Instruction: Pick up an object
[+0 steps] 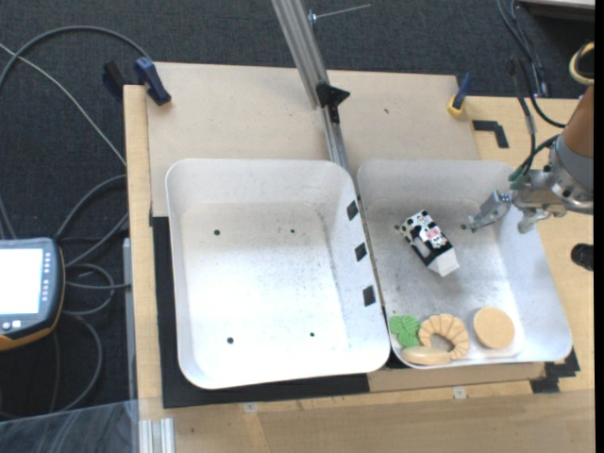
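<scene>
Tool poised beside the carton
Your tool (484, 213) hangs spread and empty in the right bin (528, 281); the small cow-print carton (427, 241) lies nearby, likely light and stiff, so pinch its long sides.

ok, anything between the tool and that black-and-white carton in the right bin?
Nothing visible. The tool sits over the right bin, up and to the right of the carton, with bare bin floor between them. The other items lie along the near edge, out of the path.
</scene>
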Controlling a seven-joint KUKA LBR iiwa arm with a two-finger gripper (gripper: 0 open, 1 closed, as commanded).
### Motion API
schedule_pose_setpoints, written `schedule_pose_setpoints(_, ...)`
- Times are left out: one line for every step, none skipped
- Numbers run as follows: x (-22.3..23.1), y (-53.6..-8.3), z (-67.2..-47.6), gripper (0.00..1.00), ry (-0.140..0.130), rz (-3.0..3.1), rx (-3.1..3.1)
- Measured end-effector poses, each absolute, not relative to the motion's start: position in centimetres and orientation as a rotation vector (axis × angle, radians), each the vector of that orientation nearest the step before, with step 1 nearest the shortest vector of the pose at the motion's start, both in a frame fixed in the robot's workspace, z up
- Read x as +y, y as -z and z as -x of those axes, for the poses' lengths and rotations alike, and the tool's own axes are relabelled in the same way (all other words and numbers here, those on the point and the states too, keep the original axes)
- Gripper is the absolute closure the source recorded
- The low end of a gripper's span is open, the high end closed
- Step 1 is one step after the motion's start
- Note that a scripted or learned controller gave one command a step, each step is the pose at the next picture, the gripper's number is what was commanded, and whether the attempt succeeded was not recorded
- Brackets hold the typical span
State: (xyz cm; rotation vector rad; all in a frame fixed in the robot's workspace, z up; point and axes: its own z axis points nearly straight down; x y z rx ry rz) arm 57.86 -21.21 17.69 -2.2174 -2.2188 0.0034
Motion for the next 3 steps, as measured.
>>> schedule_pose_setpoints(-20.9,-11.4,-57.5,0.0,-0.005,2.216,-2.216)
schedule_pose_setpoints(-21.3,-9.9,-57.9,0.0,0.008,2.233,-2.228)
schedule_pose_setpoints(-20.9,-10.4,-57.6,1.0,0.003,2.221,-2.223)
